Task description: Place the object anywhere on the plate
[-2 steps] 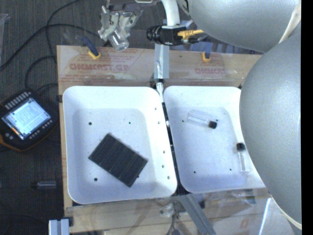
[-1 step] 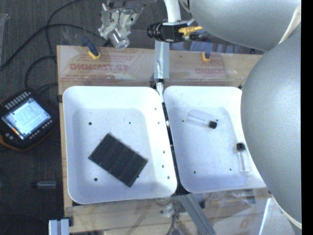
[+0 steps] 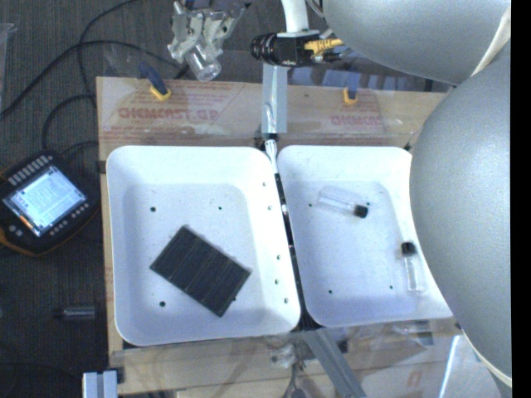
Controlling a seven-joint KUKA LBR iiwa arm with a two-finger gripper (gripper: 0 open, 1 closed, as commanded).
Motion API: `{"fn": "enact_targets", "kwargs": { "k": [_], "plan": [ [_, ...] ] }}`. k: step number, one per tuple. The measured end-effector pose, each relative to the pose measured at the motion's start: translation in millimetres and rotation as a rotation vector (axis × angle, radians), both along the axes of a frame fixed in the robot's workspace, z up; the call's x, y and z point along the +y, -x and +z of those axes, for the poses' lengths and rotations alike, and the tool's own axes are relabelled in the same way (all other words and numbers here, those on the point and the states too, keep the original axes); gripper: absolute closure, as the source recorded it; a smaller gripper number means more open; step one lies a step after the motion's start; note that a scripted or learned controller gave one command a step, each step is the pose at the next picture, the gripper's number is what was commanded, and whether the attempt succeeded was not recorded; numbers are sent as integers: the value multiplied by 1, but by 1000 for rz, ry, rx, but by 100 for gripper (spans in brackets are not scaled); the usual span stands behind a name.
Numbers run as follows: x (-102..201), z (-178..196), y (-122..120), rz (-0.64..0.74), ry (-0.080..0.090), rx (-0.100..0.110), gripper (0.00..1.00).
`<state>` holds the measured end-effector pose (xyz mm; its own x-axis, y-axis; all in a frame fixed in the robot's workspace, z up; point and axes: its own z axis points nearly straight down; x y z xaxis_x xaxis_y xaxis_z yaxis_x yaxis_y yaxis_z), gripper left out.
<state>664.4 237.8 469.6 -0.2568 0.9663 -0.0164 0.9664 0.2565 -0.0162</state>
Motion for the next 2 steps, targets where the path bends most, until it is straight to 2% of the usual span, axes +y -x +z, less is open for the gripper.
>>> {"fn": "enact_targets", "kwargs": {
  "k": [2],
  "plan": [
    [3, 14, -1, 2, 6, 5, 100]
  ]
}}
